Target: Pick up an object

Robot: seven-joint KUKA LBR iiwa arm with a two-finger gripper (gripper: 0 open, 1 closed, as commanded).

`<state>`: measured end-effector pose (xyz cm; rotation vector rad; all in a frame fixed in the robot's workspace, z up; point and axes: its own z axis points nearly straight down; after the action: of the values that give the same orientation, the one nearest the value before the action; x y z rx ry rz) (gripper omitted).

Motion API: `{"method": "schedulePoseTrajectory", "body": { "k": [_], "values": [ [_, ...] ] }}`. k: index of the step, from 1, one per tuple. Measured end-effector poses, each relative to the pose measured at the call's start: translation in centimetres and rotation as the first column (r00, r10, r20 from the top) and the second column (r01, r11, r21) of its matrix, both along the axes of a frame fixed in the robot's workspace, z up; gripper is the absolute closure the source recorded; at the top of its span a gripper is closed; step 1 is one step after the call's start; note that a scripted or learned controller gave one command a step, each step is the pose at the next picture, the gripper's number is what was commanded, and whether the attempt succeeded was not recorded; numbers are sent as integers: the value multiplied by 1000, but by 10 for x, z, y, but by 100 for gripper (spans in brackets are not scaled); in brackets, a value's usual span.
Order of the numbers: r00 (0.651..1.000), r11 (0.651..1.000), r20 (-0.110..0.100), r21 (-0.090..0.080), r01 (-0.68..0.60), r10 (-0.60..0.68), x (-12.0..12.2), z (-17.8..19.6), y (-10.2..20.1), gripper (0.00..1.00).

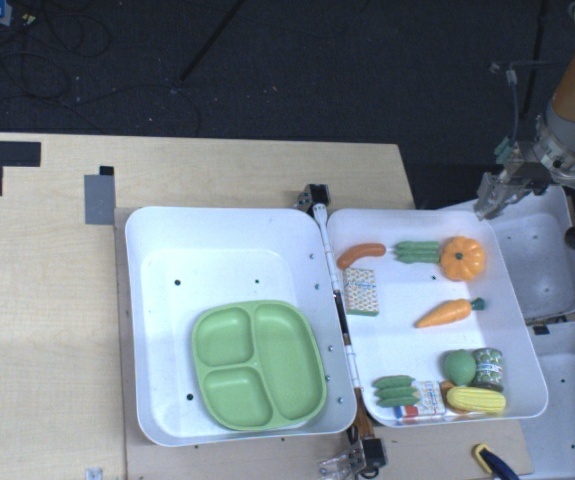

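I'm hovering my hand (pixel 494 200) just past the right bin's (pixel 527 368) far corner, can't tell its state. Next I'm dropping toward the pumpkin (pixel 463 257) nearby.

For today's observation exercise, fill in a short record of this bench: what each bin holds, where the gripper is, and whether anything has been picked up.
left bin: a green divided plate
right bin: sausage, pumpkin, carrot, corn cob, green ball, small patterned box, green pods
gripper: above the right bin's far right corner, at the view's right
fingers: too blurred to tell
held object: none seen
task stage: nothing lifted yet
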<state>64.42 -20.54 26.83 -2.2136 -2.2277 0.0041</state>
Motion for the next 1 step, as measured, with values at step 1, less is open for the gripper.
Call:
{"method": "schedulePoseTrajectory", "body": {
  "k": [1],
  "values": [
    [1000,1000,-1,2,5,-5,-1,-67,36,100]
  ]
}}
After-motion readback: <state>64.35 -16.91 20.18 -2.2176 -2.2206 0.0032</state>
